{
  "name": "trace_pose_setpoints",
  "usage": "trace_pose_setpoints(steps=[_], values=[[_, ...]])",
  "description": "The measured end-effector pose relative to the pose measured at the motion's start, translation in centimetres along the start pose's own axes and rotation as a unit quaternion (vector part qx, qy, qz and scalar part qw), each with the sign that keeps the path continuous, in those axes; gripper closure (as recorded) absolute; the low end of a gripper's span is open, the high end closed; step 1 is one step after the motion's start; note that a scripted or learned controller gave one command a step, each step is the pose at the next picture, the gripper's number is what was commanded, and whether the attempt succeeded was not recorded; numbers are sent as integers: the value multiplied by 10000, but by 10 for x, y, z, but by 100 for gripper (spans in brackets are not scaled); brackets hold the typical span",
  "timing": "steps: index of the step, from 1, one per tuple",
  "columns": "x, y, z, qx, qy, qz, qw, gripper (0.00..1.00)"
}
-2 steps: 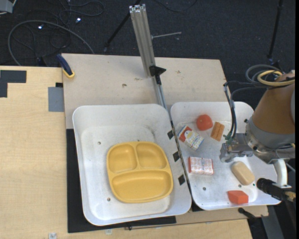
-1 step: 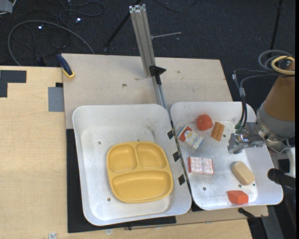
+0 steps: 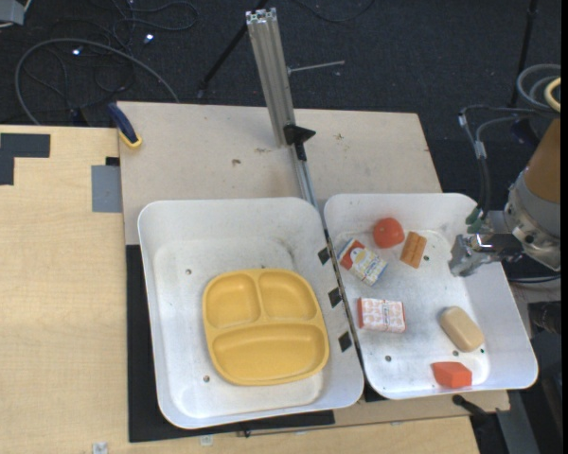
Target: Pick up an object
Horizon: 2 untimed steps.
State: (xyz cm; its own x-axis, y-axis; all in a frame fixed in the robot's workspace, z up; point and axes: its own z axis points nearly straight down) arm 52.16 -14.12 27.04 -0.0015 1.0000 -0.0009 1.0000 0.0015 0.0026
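Gripper (image 3: 466, 253) hangs over the right bin's (image 3: 497, 372) right edge, honestly can't tell its grip; tan block (image 3: 461, 329) sits near.

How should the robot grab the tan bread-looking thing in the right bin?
Probably from straight above, pinching the tan loaf across its narrow middle. It lies flat and slanted with open bin floor along both long sides, so the pincer should turn to close across its short width.
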Motion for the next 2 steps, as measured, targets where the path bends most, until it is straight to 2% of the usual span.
trace_pose_setpoints(steps=[1,2], values=[[57,16,15,34,14,-13,10000,100],[105,22,30,39,11,-8,10000,100]])
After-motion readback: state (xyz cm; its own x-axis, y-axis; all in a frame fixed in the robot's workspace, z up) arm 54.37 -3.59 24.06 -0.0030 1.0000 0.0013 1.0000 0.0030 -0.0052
